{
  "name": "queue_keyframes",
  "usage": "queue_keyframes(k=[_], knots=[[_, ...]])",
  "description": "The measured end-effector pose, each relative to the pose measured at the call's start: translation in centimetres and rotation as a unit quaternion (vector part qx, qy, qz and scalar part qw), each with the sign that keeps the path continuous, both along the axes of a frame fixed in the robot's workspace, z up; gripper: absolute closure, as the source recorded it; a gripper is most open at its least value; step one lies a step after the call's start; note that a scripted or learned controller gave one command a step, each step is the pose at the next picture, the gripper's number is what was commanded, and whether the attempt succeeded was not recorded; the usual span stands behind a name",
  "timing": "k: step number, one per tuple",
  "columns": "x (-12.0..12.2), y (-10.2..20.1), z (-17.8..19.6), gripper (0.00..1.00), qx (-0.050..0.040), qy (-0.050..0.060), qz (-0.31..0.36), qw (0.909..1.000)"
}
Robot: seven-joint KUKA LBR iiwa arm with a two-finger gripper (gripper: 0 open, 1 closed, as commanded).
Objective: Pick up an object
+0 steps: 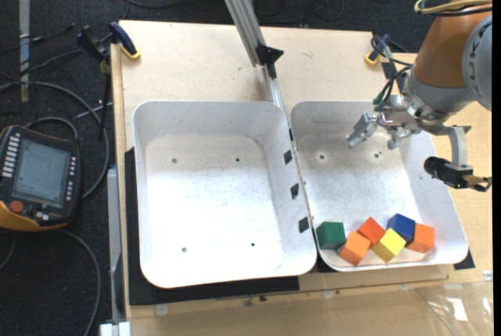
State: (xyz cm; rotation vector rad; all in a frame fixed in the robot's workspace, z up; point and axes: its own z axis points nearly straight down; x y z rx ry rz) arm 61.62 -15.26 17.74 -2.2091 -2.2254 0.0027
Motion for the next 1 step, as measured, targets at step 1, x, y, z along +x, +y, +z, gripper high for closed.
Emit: queue_keyframes(k=[1], knots=[[3.78,3.53,-8.63,0.00,-0.0013,-0.002,0.000,1.0000]])
